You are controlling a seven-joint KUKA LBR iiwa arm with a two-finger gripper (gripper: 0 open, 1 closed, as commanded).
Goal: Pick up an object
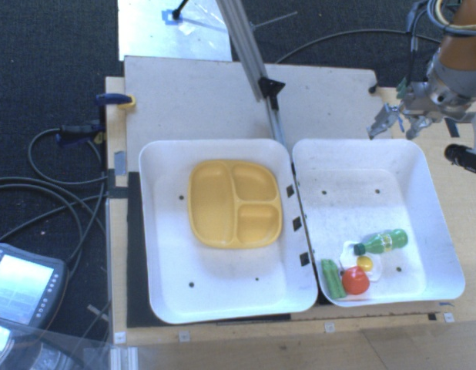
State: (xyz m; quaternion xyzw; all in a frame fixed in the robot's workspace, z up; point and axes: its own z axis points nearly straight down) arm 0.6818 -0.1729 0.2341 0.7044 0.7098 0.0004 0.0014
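Claw (400, 124) above right bin's (423, 160) far rim

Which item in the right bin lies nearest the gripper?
The green bottle, lying on its side; the tomato, fried egg and cucumber sit farther from the gripper.

Left bin (165, 284): one yellow divided plate (235, 204), lying flat toward its far right corner. Right bin (423, 176): a green bottle (383, 242) on its side, a fried egg (362, 262), a red tomato (355, 281) and a green vegetable (331, 277), clustered by the near edge. Gripper (397, 122): above the right bin's far right corner, fingers spread, nothing between them.
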